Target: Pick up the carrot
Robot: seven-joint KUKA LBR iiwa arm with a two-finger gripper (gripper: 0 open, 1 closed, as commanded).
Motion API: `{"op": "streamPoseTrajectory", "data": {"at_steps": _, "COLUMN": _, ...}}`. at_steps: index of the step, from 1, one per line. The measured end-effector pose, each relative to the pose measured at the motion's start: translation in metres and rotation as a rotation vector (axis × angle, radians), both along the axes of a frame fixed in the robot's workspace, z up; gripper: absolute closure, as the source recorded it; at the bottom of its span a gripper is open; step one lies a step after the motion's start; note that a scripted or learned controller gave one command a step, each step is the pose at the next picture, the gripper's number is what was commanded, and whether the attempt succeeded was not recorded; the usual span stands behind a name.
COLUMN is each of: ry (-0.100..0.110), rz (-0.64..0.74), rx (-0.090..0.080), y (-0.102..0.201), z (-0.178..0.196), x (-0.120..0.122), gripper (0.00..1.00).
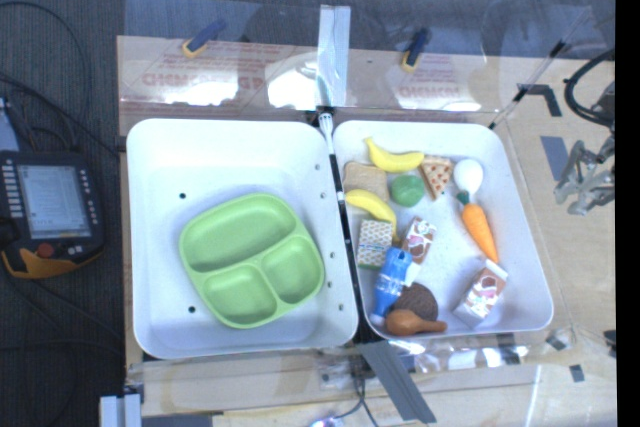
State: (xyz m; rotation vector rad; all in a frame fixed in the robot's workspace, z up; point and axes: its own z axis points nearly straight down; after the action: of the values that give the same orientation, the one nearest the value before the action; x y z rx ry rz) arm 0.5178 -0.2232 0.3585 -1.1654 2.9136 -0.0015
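The orange carrot [480, 231] lies in the right bin [532, 255] near its right wall, with its green top pointing up toward a white egg [467, 175]. A small milk carton [482, 295] sits just below the carrot's tip. My gripper [584, 183] hangs outside the bin, over the bench to the right, about a hand's width right of the carrot and slightly above it in the view. Nothing is seen in it.
The right bin also holds two bananas [393, 156], a green ball [406, 189], a blue bottle [392, 281], a drumstick [412, 321] and several other toy foods left of the carrot. A green divided plate [252, 258] lies in the left bin [150, 215].
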Motion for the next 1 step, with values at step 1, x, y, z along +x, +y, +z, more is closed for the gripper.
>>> {"op": "streamPoseTrajectory", "data": {"at_steps": 1, "ry": 0.004, "rz": 0.202, "rx": 0.002, "y": 0.0008, "z": -0.0287, "x": -0.009, "gripper": 1.0}}
